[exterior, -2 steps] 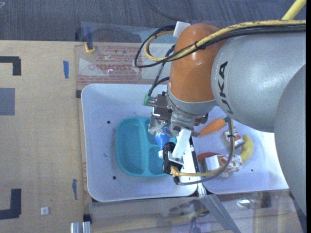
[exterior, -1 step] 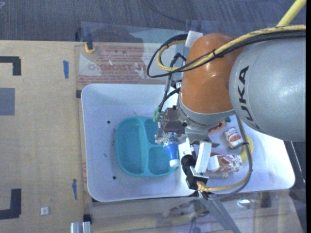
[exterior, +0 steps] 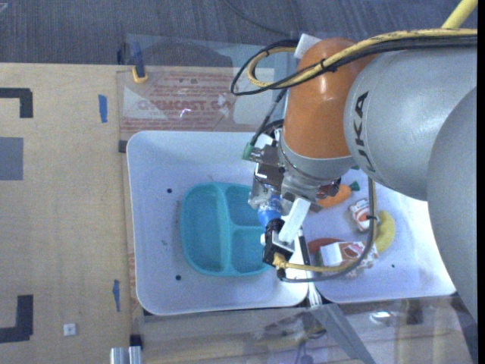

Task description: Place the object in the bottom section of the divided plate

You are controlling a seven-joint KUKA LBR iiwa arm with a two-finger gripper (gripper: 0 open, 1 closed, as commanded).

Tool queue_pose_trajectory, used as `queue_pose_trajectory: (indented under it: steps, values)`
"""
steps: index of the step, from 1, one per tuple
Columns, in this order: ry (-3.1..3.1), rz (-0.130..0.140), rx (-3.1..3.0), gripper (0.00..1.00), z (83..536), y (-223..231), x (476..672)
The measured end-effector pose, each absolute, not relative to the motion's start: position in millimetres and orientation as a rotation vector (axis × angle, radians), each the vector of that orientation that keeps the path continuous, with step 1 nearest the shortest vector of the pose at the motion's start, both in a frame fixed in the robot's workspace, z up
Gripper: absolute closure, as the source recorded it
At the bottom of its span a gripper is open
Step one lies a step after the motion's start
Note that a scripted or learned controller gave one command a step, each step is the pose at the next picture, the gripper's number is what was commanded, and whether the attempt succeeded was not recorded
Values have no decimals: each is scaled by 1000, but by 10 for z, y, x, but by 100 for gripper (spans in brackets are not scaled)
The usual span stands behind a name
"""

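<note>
Camera view: we log the gripper (exterior: 267, 217), its grip unreadable to us, poised at the teal divided plate (exterior: 216, 237) edge, presumably ready for placing.

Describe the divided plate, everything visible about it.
The plate is teal, looks like smooth plastic, and is a rounded rectangle with raised ridges splitting it into three sections: one long section on its left side and two smaller ones on its right. It lies flat on the floor of the left bin. The sections in view hold nothing. The gripper hangs over its right edge and hides part of it.
</note>
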State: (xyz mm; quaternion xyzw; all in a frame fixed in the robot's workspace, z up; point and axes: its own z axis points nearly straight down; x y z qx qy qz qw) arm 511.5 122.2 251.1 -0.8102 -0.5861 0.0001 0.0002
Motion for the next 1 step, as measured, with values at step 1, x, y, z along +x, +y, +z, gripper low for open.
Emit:
queue_pose_trajectory:
  steps: [1]
  values:
    - [-1894,4,-2503,100,2393,1408,4788]
